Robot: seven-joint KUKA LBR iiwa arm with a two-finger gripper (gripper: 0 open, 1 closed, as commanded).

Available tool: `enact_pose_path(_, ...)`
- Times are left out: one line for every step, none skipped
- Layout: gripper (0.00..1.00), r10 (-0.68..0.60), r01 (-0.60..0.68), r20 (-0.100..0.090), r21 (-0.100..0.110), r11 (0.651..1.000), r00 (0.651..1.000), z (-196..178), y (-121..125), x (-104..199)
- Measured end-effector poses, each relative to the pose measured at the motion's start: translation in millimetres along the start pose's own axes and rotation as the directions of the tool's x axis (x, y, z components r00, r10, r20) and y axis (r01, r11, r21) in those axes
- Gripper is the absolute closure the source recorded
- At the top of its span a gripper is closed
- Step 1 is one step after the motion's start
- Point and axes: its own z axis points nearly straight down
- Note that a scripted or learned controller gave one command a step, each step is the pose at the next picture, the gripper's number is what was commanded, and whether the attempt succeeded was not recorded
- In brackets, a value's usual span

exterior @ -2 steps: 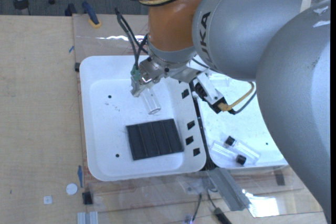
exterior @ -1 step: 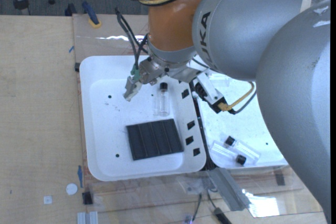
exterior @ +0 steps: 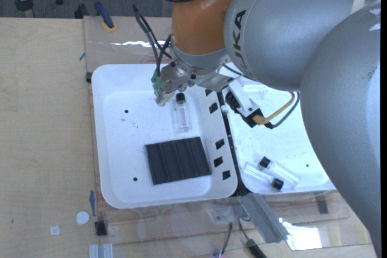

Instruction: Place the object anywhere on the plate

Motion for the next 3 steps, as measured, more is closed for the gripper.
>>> enact_pose_path(1.00, -0.215, 0.215, 0.003, -0.004, 0.977, 0.977, -35, 3, 15)
enact_pose_path(1.00, -0.270, 0.270, 0.003, -0.002, 0.963, 0.963, -2, 37, 6)
enact_pose_path(1.00, -0.779, 0.779, 0.000, 0.000, 0.627, 0.627, 68, 36, -18)
